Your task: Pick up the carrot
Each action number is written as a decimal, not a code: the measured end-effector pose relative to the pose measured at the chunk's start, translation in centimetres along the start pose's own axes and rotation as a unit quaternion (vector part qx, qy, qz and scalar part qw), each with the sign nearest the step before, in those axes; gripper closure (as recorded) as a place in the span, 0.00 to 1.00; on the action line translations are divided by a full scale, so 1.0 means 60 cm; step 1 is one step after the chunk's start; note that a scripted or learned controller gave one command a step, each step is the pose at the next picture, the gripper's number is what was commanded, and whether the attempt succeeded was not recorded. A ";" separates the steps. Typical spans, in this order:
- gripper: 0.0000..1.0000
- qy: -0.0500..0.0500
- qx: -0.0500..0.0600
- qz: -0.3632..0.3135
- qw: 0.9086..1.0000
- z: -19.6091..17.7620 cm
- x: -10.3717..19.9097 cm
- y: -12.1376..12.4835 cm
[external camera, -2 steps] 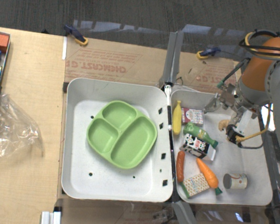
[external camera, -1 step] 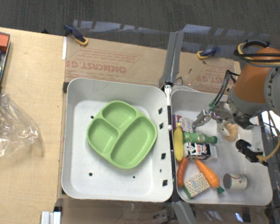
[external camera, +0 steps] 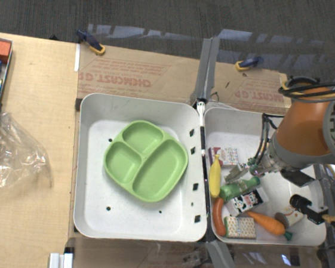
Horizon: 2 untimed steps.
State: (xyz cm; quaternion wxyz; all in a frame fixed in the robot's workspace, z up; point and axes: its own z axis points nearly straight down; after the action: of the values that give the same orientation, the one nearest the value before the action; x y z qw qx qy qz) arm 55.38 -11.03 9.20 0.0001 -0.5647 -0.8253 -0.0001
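Observation:
The carrot (external camera: 267,223), orange with a small green top at its right end, lies near the front of the right bin (external camera: 312,237). My gripper (external camera: 241,173) hangs from the orange-banded wrist over the middle of that bin, up and to the left of the carrot and apart from it. It sits just above a green object (external camera: 238,188).
Around the carrot lie a patterned small box (external camera: 240,227), a red sausage-like piece (external camera: 218,217), a black-and-white card (external camera: 247,201), a yellow banana-like piece (external camera: 215,175) and a pink packet (external camera: 227,156). A green divided plate (external camera: 146,160) sits in the left bin (external camera: 88,169).

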 end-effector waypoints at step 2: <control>1.00 -0.001 0.001 0.205 0.979 0.001 -0.096 0.014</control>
State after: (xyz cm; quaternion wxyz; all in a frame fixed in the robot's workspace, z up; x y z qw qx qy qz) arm 58.22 -16.09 9.12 -0.0001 -0.7221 -0.6918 0.0009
